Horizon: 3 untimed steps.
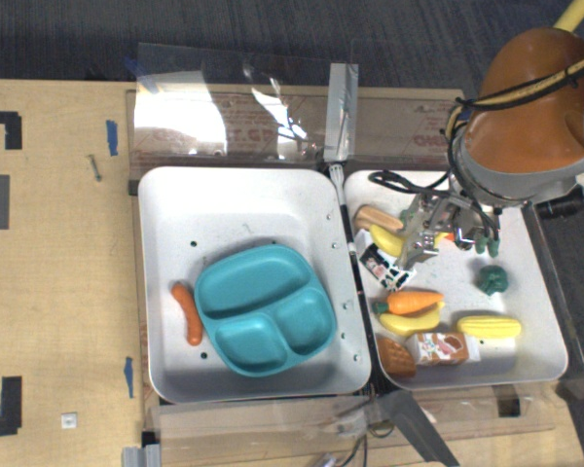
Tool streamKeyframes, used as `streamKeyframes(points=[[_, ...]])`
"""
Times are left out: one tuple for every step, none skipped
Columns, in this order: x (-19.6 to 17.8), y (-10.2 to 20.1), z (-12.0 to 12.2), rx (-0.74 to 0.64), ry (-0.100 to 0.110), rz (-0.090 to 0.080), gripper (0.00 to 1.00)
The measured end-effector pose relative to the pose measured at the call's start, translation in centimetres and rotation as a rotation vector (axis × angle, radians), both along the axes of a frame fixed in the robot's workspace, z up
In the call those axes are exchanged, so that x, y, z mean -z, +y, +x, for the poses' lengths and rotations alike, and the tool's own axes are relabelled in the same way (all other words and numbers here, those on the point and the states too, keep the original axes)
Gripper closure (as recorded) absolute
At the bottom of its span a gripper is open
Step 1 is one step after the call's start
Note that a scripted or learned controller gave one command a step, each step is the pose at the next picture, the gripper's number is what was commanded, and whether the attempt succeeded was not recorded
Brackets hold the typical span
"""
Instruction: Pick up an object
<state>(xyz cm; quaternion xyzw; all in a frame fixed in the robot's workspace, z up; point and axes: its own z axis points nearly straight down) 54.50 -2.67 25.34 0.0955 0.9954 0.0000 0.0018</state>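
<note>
Banana (386, 240) just left of fingers (423, 244)

Two bins (165, 202) of smooth white plastic, faintly glossy. Divided plate (263, 307) of matt teal plastic. Toy carrot (414, 303) and corn cob (489, 328) of shiny plastic. Counter (49, 261) of matt, wood-like board. Arm shell (526, 115) glossy orange.

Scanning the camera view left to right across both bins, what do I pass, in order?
Orange sausage → teal divided plate → bin divider → toy carrot → corn cob. Gripper hangs over the right bin's clutter; the items under it overlap, so I left them out.
</note>
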Motion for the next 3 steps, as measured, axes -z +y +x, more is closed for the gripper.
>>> streamKeyframes(points=[[-0.1, 0.4, 8.1, 0.158, -0.004, 0.001, 1.0], [-1.6, -0.1, -0.5, 0.245, 0.0, 0.001, 1.0], [3.2, -1.8, 2.6, 0.272, 0.008, 0.0, 1.0]])
